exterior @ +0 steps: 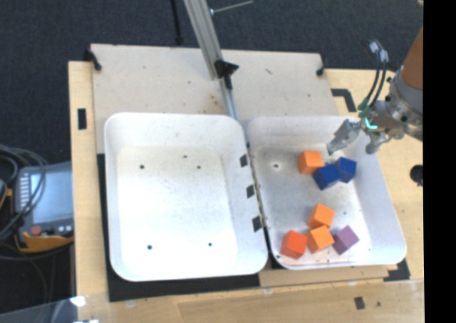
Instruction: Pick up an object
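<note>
The gripper (360, 137) hangs over the far right part of the right bin (381, 200), its 2 fingers spread apart with nothing between them. Just below it sit 2 blue cubes (335, 172), touching each other, with an orange cube (310, 162) right beside them on the left. Nearer the front edge lie 3 more orange cubes (313, 230) bunched together and a purple cube (346, 239) against them. The left bin (121, 193) sits alongside, and a slanted metal rail (201, 18) rises behind both.
</note>
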